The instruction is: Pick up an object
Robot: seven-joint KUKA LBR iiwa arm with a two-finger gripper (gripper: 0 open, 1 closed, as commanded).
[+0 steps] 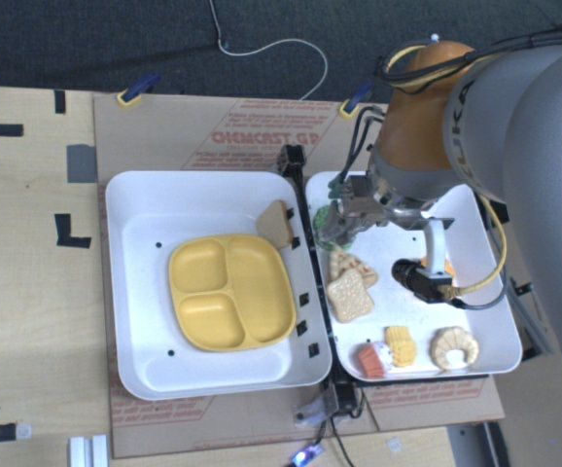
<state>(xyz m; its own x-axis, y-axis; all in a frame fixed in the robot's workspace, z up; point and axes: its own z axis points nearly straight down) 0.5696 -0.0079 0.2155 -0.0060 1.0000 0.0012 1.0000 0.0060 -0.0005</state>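
My gripper (343, 226) hangs low over the left side of the right bin (485, 224), close to the wall between the two bins. A small green item (324, 220) lies right at the gripper's tip, partly hidden by it. Just below the gripper lie two pale toast-like pieces (349, 298), one overlapping the other. Along the bin's front edge sit a red piece (369, 361), a yellow corn cob (399, 345) and a croissant (453, 347).
The left bin (135, 261) holds a yellow divided plate (230, 291) and a brown bread slice (277, 226) leaning near its upper right corner. The arm's grey and orange body covers the right bin's far side.
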